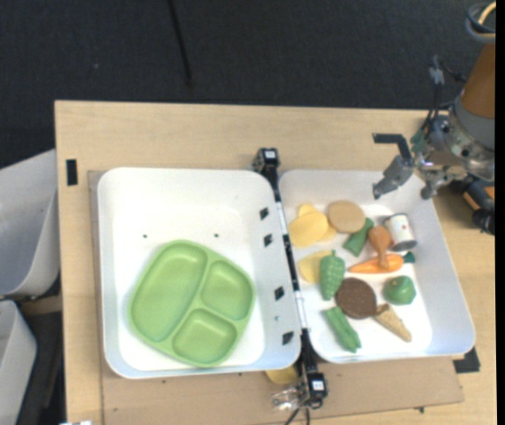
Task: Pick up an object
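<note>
The right bin (452, 321) holds several toy foods: a tan cookie (345, 215), a yellow piece (308, 227), an orange drumstick (379, 237), a white can (400, 230), a carrot (381, 266), a green pepper (400, 289), a green gourd (330, 274), a brown patty (356, 297), a cone (393, 324) and a green pickle (343, 328). My gripper (392, 160) hangs over the bin's far right corner, above and right of the cookie. It is open, with nothing between its fingers.
The left bin (120, 193) carries a green divided plate (192, 301). Black clips (268, 158) sit along the seam between the bins. A yellow item (280, 376) lies at the front edge, outside the bins. The arm's body (465, 140) stands to the right.
</note>
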Available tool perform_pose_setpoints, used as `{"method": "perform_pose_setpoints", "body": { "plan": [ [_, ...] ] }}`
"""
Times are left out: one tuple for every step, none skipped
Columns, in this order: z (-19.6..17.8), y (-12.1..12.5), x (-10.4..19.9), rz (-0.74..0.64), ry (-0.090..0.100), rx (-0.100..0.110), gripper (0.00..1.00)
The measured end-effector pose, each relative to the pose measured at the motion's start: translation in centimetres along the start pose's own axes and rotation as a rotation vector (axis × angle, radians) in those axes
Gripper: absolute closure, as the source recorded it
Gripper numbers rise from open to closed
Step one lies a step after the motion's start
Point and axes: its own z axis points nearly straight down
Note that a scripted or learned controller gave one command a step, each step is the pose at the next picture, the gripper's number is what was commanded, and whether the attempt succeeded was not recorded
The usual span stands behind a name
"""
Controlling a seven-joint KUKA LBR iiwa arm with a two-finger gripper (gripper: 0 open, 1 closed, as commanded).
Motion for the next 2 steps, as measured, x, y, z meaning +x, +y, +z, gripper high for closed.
{"method": "perform_pose_setpoints", "body": {
  "plan": [
    [17.6,-4.8,-2.0,0.003,0.003,0.014,0.00],
    [15.6,-4.2,-2.1,0.003,-0.001,-0.002,1.00]
  ]
}}
